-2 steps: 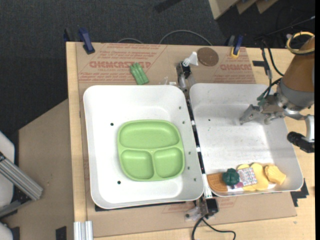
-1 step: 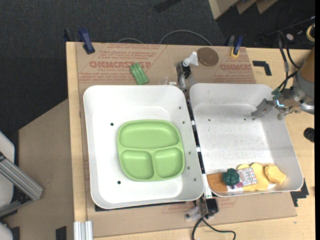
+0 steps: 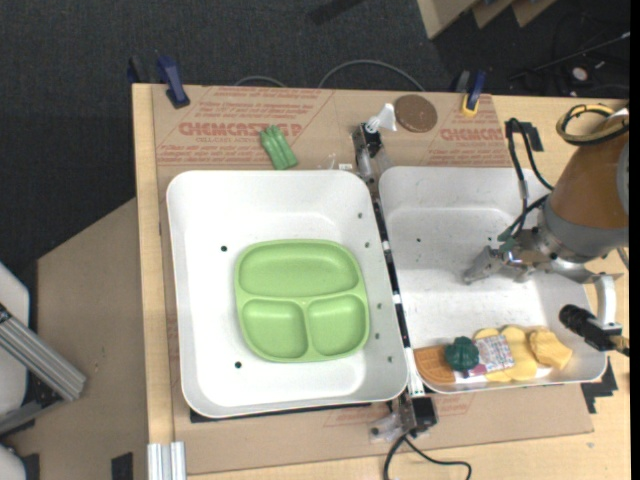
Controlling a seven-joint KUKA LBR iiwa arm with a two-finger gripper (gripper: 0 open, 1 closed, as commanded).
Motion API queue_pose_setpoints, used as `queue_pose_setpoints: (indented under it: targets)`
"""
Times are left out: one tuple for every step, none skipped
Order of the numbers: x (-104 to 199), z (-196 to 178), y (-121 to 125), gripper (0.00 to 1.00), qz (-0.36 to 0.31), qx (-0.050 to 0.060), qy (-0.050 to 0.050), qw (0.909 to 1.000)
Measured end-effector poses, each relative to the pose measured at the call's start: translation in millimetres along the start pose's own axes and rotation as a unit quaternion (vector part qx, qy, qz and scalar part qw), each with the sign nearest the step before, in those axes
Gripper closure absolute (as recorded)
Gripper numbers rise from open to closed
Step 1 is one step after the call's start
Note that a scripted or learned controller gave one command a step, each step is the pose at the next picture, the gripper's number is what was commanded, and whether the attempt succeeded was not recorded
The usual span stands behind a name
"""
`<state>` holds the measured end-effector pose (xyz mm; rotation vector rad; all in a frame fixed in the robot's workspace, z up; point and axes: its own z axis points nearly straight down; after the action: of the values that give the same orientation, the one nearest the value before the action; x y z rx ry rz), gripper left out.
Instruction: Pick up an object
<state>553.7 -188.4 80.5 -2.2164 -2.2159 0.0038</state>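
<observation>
The right bin [image 3: 440,196] holds a cluster along its near edge: a dark green lump [image 3: 460,352], a pink-and-white packet [image 3: 493,353], yellow pieces [image 3: 535,348] and a flat brown piece [image 3: 430,365]. My gripper [image 3: 487,267] hovers over the bare middle of this bin, pointing left, well behind that cluster. Its fingers look open, with nothing between them. In the left bin [image 3: 195,203] lies a light green divided plate [image 3: 300,300].
Behind the bins, a small green object [image 3: 278,149] and a brown disc [image 3: 415,114] lie on the cardboard. A blue clamp [image 3: 174,81] grips the back edge. Black cables [image 3: 520,158] hang by the arm over the right bin's far side.
</observation>
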Motion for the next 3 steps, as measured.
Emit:
queue_pose_setpoints:
  targets:
    - [-33,-5,21,0.0,0.0,-0.002,0.001,1.0]
    - [-35,-103,52,0.0,-0.001,-0.009,-0.004,0.9999]
    - [-32,-1,36,0.0,-0.001,-0.002,0.002,1.0]
